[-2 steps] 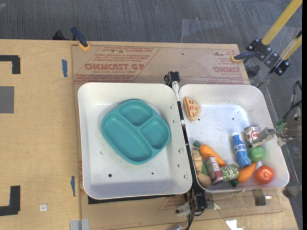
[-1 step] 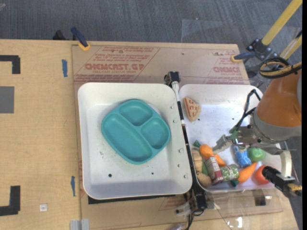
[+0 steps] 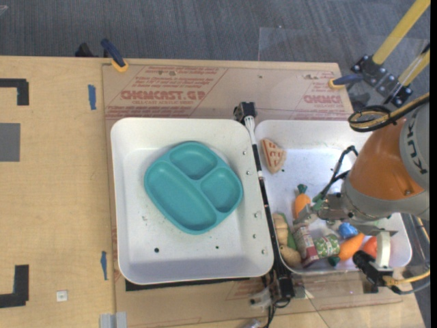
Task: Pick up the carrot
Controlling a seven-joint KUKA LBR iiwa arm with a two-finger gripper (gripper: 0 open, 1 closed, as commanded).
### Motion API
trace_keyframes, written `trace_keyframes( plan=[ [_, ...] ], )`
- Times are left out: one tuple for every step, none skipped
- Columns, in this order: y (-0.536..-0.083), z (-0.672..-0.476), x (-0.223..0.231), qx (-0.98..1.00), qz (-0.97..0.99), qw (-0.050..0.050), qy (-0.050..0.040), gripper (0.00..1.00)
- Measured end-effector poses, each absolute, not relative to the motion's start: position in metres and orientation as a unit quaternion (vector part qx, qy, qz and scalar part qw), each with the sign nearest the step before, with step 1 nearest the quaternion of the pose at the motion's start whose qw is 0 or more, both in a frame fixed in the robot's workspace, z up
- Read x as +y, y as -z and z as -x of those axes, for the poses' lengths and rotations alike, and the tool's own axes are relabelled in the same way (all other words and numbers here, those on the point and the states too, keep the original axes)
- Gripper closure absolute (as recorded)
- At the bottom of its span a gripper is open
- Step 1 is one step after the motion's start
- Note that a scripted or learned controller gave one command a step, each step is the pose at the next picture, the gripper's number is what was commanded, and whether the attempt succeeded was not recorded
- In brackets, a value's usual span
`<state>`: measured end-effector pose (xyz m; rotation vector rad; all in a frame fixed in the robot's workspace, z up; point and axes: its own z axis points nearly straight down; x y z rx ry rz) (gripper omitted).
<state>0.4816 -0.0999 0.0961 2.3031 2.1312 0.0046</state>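
Toward the middle of the right bin (image 3: 321,157), nearer its left wall, the carrot (image 3: 301,203) stands on its long axis running front to back, green top pointing toward the far edge. Just right of it hangs the gripper (image 3: 326,209), low over a clutter of toy food (image 3: 321,246); I cannot tell its grip state. Left bin holds a teal plate (image 3: 193,186).

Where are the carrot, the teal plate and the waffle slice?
carrot (image 3: 301,202): camera view, on its orange body.
teal plate (image 3: 179,197): camera view, on its largest compartment.
waffle slice (image 3: 273,156): camera view, on its gridded face.
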Motion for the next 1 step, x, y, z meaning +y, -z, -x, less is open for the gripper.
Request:
trace_keyframes(
  plan=[
    [-0.0894, -0.5234, -0.0957, 0.548, -0.837, 0.002, -0.0017, 0.00]
  ],
)
